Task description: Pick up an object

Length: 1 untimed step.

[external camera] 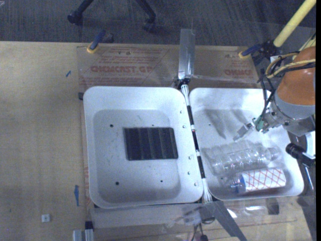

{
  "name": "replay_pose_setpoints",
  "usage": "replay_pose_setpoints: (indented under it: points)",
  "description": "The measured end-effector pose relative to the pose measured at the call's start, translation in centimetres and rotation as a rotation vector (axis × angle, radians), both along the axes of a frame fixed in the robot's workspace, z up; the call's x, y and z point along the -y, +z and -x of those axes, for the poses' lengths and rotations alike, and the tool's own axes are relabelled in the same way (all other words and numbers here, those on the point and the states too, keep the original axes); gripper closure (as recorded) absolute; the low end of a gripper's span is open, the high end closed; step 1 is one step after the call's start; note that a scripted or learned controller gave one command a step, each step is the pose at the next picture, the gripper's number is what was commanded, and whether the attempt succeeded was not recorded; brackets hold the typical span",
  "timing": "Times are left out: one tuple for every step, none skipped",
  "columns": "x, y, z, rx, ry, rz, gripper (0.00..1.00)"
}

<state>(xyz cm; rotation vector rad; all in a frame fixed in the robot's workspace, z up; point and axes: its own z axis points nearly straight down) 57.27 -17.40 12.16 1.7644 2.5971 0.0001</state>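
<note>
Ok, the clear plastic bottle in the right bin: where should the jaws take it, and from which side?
Probably mid-body, from straight above. The clear bottle lies on its side, running left-right along the right bin, so the jaws should close across its narrow width. The red-checked packet sits close along its near side, so stay toward the middle.

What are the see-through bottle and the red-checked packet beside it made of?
The clear ribbed bottle looks like thin glossy plastic: the bin floor shows through it. The white packet with red criss-cross lines seems a printed paper or plastic wrapper, matte; I can't tell which.
</note>
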Motion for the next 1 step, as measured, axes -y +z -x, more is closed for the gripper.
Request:
replay_pose_setpoints:
  points:
    - [-3.75,1.88,4.52,0.003,-0.044,-0.001,0.0]
